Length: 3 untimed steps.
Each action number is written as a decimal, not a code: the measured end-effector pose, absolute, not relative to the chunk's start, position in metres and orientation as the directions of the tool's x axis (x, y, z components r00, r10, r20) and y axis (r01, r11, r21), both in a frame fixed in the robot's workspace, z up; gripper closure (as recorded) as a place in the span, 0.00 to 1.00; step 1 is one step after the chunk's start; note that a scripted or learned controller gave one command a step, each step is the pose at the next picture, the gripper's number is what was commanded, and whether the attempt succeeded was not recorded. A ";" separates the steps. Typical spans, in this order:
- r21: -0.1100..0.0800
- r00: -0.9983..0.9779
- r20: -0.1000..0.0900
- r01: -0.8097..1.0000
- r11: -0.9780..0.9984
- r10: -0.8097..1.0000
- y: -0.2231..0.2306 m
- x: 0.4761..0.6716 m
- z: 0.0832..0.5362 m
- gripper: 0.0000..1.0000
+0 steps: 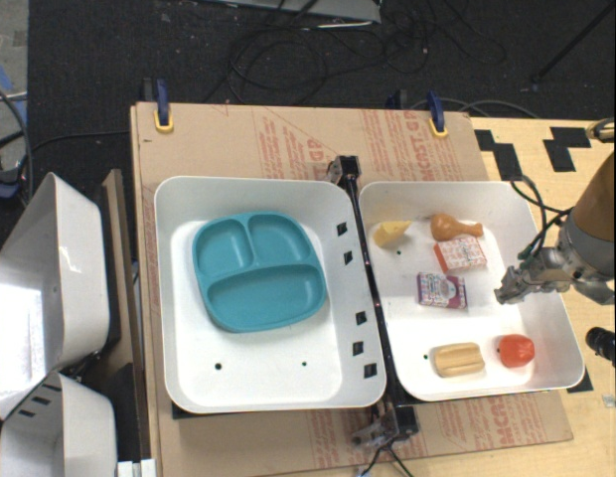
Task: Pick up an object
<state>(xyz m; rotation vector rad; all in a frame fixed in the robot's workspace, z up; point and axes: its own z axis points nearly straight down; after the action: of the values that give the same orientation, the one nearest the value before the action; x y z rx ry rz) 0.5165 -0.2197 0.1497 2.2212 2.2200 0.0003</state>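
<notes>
Jaws (509,291) of mine hang over the right edge of the right bin (546,266), at the end of my grey arm, which reaches in from the right side of the view. They look small and dark from above, and I cannot tell whether they are parted or closed; nothing shows between them. Six small things lie in that right bin. A yellow wedge (391,232) sits near the bin's upper left, and a tan drumstick-shaped piece (454,228) lies to its right. Below those, a red and white packet (460,255) rests just above a purple packet (441,290), the two nearly touching. The purple packet is the nearest of these to my jaws, lying to their left. Along the bottom of the bin, a tan bread-like block (457,360) sits beside a round red object (516,350), possibly a tomato. The left bin (179,296) holds a teal divided plate (258,270) with three compartments, lying flat near the bin's middle. Both bins sit side by side on a table (288,147) topped with brown board, clamped at its far edge.
</notes>
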 end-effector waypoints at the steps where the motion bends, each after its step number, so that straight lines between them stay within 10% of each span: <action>1: 0.006 -0.003 -0.003 1.000 0.003 1.000 -0.221 0.528 0.201 1.00; 3: -0.002 -0.008 0.002 1.000 0.008 1.000 -0.161 0.522 0.215 1.00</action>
<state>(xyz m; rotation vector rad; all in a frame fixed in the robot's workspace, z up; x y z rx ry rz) 0.5225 -0.1612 0.2148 2.2149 2.2320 0.0006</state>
